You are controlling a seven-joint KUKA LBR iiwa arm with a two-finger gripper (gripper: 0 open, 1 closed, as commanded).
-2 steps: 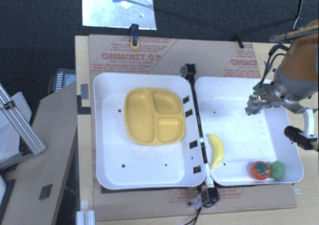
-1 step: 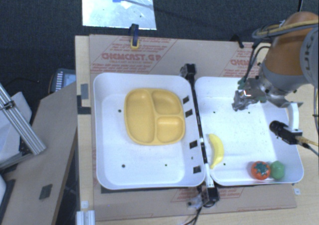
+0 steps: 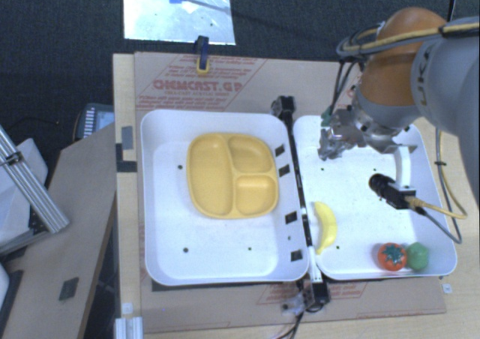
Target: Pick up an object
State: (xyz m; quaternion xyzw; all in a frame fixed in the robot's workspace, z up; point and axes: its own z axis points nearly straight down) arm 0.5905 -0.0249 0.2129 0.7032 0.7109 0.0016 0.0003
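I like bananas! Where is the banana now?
The banana lies in the right bin, against its left wall, left of the tomato.

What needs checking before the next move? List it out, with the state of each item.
1. Targets present in the right bin: banana, tomato-like red piece, green piece. Ok.
2. Hand carrying nothing: no object shows under it. Ok.
3. Hand lined up over a target: it hovers over bare bin floor near the top left of the right bin, apart from all three pieces. Not ok.
4. Banana free to grasp: it lies against the bin's left wall by the divider. Not ok, tight on that side.
5. Red and green pieces separable: they sit side by side in the bottom right corner, apparently touching. Cannot tell.
6. Yellow divided plate out of the way in the left bin. Ok.
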